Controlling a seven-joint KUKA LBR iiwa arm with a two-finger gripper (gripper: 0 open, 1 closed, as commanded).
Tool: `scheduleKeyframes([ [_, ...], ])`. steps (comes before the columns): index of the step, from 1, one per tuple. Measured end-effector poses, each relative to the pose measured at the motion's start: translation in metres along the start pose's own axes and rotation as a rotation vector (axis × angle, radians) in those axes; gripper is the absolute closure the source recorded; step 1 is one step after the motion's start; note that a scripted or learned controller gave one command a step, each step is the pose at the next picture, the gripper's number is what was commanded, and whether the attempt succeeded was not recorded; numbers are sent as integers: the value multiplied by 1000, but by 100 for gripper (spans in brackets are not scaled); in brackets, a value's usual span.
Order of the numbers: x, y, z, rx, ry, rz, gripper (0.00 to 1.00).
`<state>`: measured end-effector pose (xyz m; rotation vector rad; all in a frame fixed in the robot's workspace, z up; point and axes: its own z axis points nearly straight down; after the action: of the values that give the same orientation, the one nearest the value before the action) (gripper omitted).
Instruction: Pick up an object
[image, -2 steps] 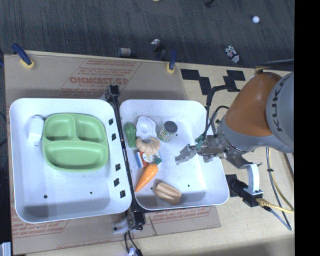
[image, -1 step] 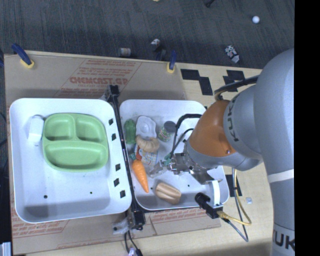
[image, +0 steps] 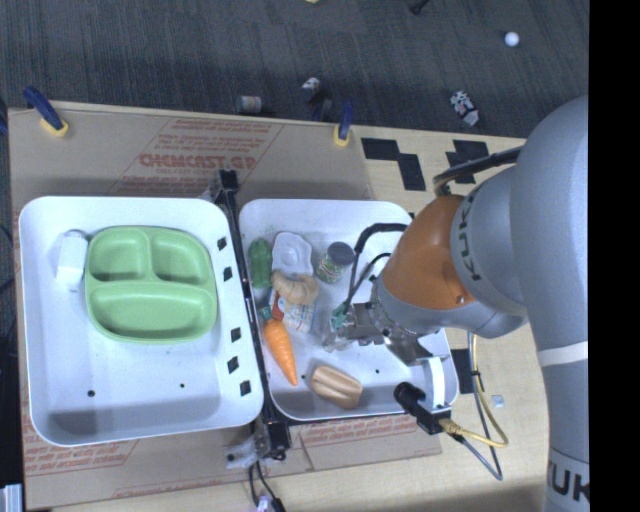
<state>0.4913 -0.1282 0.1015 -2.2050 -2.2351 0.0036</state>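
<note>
**Spotter:** Where's your target?

**Me:** The carrot (image: 281, 350), at seven o'clock in the right bin (image: 385, 212), along its left wall. My gripper (image: 345, 328) hangs at mid-bin, to the carrot's three o'clock; whether it's spread or pinching anything, I cannot tell.

**Spotter:** How will it handle?

**Me:** I'd judge it light, stiff and smooth, likely a plastic toy, so it may roll. I'd take it across the thick upper end, clear of the bread roll (image: 335, 384).

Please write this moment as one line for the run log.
arm: over right bin | gripper: low beside carrot, bread roll | grasp: none seen | green tray: left bin
</note>
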Motion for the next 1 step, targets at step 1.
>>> scheduleKeyframes([
  [1,63,-13,-116,-5,1,7,100],
])
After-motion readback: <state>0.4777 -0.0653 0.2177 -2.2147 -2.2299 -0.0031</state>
